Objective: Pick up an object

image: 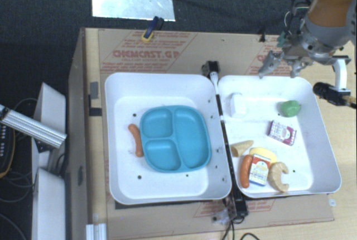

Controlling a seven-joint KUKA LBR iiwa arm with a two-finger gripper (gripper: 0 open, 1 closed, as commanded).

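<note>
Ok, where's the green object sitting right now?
The green object lies in the right bin, near its far right corner, just above the small red and white packet; the gripper hangs above the bin's far edge.

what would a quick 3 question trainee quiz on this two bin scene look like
1. True or false: the blue divided plate lies in the right bin.
2. Which item lies closest to the pincer? A. green object B. croissant C. sausage beside the plate
3. Fill in: the pincer hovers above the far edge of the ____ bin, with nothing between its fingers.

Key
1. False: the plate lies in the left bin.
2. A: the green object sits near the right bin's far side, below the pincer in the camera view.
3. Right.
</note>
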